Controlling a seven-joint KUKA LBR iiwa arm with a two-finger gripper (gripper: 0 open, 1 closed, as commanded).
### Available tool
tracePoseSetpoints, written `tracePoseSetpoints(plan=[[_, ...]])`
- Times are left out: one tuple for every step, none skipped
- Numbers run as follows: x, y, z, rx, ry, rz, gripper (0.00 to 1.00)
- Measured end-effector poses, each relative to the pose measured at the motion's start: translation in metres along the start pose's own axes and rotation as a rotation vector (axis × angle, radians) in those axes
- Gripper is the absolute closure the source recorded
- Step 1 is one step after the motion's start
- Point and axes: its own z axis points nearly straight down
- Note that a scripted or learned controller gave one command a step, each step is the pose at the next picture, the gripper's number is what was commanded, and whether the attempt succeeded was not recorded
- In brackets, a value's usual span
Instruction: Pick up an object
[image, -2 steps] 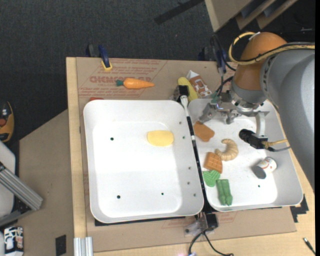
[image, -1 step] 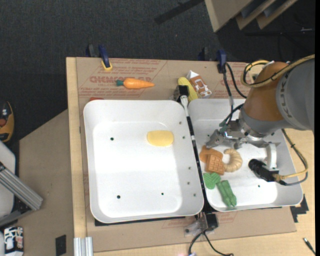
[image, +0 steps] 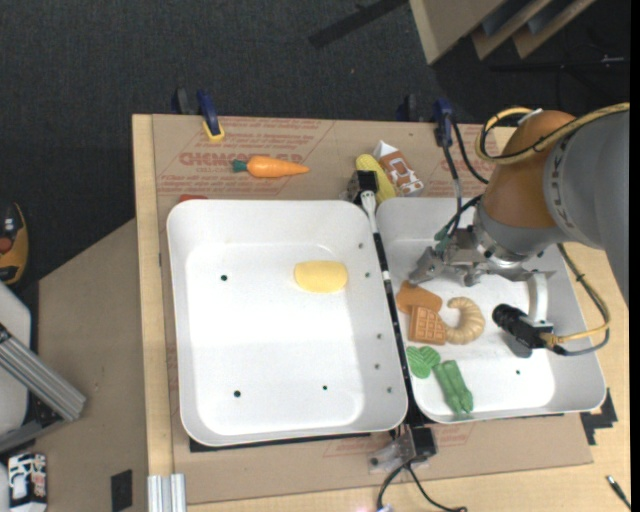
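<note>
In the right bin (image: 575, 385), close to its near edge, lies a green toy (image: 448, 378) that looks like a pickle or a pea pod. Just past it, near the bin's left wall, sit a brown waffle (image: 424, 322) and a tan croissant (image: 464, 318), side by side and touching. An orange-brown piece (image: 416, 297) lies just behind the waffle. The gripper (image: 462, 262) hangs over the far half of this bin, right above those toys, and nothing can be seen between its parts. It cannot be told if the pincer is apart or together. The grey arm (image: 590, 185) with its orange band (image: 520, 165) comes in from the right. In the left bin (image: 200, 400), a yellow lump (image: 321, 276) rests near the far right corner. Beyond the bins, on the cardboard (image: 160, 180), a toy carrot (image: 270, 168) lies near the far edge, and a banana (image: 372, 170) and a small brown carton (image: 399, 172) sit by the gap between the bins.
</note>
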Motion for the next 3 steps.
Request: tracePoseSetpoints(plan=[[0.008, 0.032, 0.000, -0.001, 0.000, -0.001, 0.00], [-0.001, 0.023, 0.000, 0.003, 0.002, 0.002, 0.00], [0.007, 0.004, 0.000, 0.002, 0.001, 0.003, 0.00]])
